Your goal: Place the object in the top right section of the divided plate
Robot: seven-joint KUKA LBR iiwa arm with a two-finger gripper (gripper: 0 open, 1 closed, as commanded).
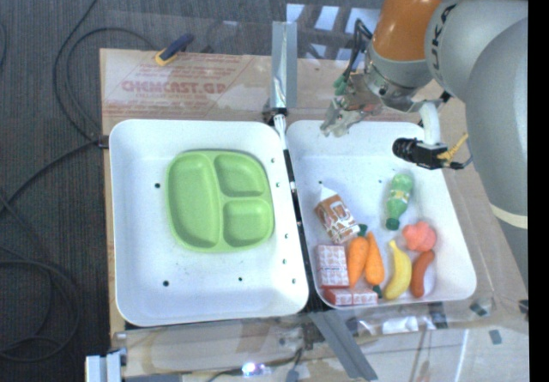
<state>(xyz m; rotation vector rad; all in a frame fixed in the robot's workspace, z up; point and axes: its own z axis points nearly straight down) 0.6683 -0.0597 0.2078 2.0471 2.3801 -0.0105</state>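
Note:
A green divided plate (220, 200) lies in the left bin (137, 286), with nothing in its sections. The right bin (360, 157) holds toy food: a brown packet (336, 217), a green bottle (398, 198), two carrots (367, 260), a banana (398, 271), a sausage (419, 273), a peach-coloured piece (419, 236) and red wafer boxes (330, 266). My gripper (341, 121) hangs over the far left corner of the right bin, above its rim. I see nothing between its fingers. It is well away from the food items.
A metal divider post (280, 71) stands between the bins at the back. A yellow and blue tool (173, 48) lies on the bench behind the left bin. Cables run over the floor on the left.

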